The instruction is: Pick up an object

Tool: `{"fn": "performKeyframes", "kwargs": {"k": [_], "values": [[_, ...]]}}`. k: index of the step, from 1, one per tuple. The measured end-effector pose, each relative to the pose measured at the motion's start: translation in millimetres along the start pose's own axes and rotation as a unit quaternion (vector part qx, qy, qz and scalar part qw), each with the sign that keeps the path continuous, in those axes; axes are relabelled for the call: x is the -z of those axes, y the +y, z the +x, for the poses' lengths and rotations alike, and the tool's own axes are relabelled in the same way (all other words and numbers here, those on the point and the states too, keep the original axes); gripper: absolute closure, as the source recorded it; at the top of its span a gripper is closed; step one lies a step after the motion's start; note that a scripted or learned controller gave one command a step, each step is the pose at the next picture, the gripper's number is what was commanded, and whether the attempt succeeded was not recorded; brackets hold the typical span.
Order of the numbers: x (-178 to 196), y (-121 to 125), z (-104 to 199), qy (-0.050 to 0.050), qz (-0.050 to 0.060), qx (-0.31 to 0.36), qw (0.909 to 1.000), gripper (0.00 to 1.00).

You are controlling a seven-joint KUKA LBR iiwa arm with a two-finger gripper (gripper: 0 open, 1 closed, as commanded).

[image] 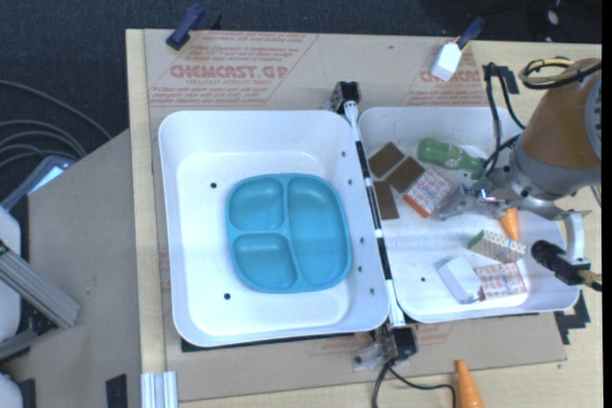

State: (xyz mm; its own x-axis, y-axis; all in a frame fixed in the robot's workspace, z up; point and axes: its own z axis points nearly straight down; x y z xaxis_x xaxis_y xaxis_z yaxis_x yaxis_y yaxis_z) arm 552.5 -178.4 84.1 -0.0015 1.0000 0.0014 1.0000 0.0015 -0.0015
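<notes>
Nearest you, a small orange object lies on the counter just outside the front of the right bin. Inside that bin's front corner, a white block and a red-and-white printed packet lie touching side by side. Just behind them is a patterned packet, its long axis running left-right and tilted slightly.

The gripper sits low over the middle of the right bin, pointing left from the grey wrist. You cannot tell whether it is spread or closed, and nothing is visibly held in it. Just left of its tip lies a second red-and-white packet, skewed, its long axis diagonal. A small orange piece lies under the wrist, running front to back. A green bottle lies on its side at the back, its long axis left-right. Brown cards lie by the left wall.

The left bin holds a blue divided plate.
</notes>
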Motion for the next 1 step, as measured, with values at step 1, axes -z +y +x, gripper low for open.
{"fn": "performKeyframes", "kwargs": {"k": [1], "values": [[-0.7, 112.1, 33.6, 0.0, 0.004, -0.001, 1.0, 0.0]]}}
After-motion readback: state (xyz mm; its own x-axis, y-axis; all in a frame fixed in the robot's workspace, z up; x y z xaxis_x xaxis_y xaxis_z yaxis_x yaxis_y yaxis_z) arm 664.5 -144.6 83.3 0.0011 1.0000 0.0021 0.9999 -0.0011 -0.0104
